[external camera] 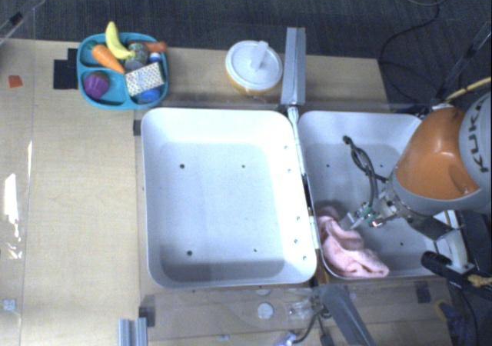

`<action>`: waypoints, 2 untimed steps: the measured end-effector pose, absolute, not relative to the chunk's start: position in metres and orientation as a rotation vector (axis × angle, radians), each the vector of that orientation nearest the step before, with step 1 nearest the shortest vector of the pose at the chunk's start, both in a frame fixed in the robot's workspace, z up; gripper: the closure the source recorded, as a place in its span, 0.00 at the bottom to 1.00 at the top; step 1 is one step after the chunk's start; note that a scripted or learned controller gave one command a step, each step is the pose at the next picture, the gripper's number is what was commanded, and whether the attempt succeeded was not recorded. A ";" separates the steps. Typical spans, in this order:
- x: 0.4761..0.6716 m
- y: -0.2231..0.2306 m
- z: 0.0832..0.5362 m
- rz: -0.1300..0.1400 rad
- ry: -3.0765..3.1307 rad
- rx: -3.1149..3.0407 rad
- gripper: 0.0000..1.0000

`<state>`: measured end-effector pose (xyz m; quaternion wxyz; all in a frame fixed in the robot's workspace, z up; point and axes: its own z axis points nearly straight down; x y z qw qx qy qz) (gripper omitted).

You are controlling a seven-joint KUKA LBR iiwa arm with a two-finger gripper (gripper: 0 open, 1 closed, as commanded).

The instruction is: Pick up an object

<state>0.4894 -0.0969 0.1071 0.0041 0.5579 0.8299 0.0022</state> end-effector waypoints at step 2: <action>0.548 -0.106 0.097 0.008 2.745 1.505 0.00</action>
